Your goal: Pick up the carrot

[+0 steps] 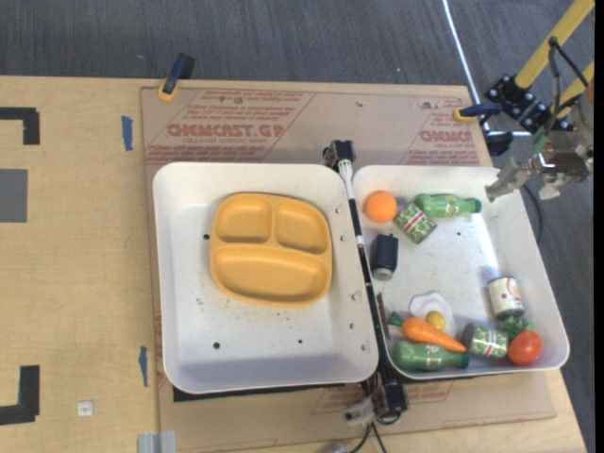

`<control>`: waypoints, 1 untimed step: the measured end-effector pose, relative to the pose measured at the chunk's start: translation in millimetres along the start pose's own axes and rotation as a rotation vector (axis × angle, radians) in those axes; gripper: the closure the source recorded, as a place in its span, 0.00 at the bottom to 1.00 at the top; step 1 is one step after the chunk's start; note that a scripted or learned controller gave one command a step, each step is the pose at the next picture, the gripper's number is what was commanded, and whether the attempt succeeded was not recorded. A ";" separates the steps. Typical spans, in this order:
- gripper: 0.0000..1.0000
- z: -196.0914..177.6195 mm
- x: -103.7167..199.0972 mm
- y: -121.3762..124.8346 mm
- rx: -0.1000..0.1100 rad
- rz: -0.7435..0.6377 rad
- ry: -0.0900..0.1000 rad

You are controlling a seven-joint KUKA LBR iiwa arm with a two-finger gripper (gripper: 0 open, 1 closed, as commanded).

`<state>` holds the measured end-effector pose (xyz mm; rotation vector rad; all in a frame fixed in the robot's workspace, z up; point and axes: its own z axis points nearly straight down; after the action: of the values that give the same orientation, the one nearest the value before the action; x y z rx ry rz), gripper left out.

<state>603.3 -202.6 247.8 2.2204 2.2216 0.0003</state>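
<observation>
Currently | tool at right bin's far edge | carrot untouched

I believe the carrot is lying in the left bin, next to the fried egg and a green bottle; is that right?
Not quite: the camera view shows the carrot in the right bin, not the left. It does lie next to the fried egg and a green bottle, near that bin's front edge. The left bin holds the yellow tray.
</observation>
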 end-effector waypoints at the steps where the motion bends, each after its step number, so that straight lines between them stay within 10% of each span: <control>1: 0.00 110.6 74.0 -33.2 0.002 -0.084 0.001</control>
<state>570.1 -128.7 137.1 2.1271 2.3141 -0.0004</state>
